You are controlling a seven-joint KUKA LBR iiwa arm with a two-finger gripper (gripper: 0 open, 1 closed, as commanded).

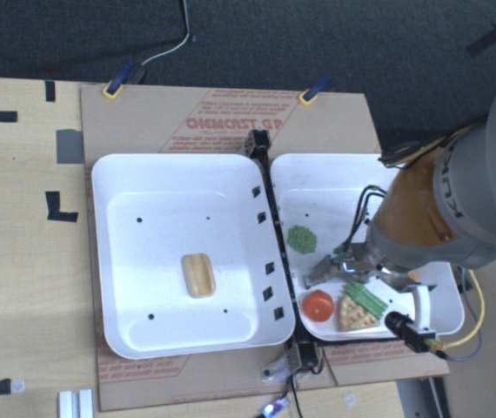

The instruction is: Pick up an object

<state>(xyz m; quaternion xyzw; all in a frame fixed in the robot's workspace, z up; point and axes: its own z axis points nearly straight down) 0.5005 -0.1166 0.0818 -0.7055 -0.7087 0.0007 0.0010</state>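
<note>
The pincer [335, 264] hovers in the right bin [318, 177], near a tomato [318, 306]. Its grip state cannot be told. A bread roll [198, 275] lies in the left bin [126, 177].

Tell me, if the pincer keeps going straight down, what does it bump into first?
Probably the bare white floor of the right bin, as the pincer points between the green ball and the red tomato. Depth is hard to judge.

I see the wooden bench [22, 259] carrying a sheet of printed cardboard [231, 120], and on that sheet my two white bins, the left bin [113, 233] and the right bin [318, 168], touching side by side.
</note>
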